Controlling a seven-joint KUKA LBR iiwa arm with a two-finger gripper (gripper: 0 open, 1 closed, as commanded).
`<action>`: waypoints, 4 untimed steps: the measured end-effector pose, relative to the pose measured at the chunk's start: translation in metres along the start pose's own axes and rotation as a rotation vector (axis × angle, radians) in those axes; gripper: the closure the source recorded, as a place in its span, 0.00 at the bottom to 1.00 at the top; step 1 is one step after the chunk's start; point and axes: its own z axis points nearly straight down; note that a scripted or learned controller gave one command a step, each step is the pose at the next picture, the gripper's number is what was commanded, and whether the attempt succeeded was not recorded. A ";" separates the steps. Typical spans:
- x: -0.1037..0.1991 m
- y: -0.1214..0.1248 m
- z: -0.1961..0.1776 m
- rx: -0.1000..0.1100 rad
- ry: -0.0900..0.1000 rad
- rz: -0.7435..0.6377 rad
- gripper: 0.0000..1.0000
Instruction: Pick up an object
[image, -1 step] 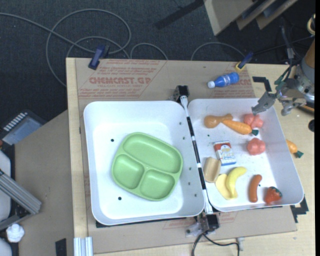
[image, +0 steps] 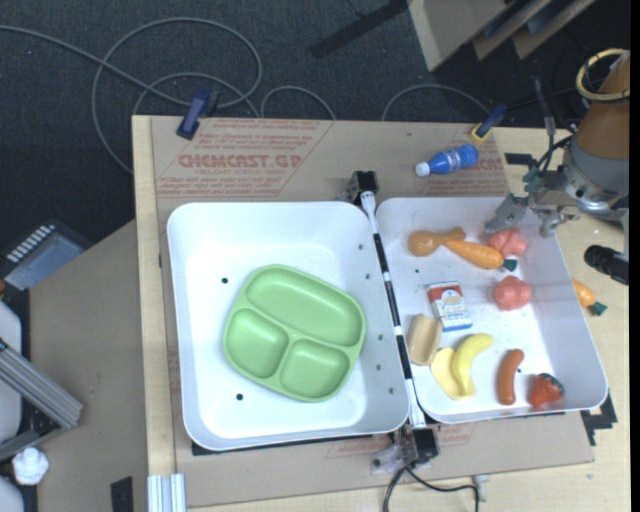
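The right bin (image: 560, 262) holds several toy foods: an orange carrot (image: 476, 253), a tan drumstick (image: 424, 242), two pink pieces (image: 507, 243) (image: 513, 292), a small red and white box (image: 450, 305), a bread piece (image: 423, 338), a banana (image: 462, 362), a sausage (image: 510, 375) and a strawberry (image: 545, 390). My gripper (image: 524, 215) hangs over the bin's far right corner, just above and behind the upper pink piece. Its fingers are spread open with nothing between them.
The left bin (image: 200, 240) holds a green divided plate (image: 293, 332). A blue bottle (image: 447, 161) lies on the bench behind the right bin. A small orange piece (image: 584, 295) sits at the right bin's outer rim. Cables run across the floor behind the bench.
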 end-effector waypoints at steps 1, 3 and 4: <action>0.007 0.008 0.050 -0.002 0.000 -0.001 0.00; 0.063 -0.006 0.056 -0.011 -0.002 -0.001 1.00; 0.162 -0.012 -0.040 -0.005 0.002 -0.002 1.00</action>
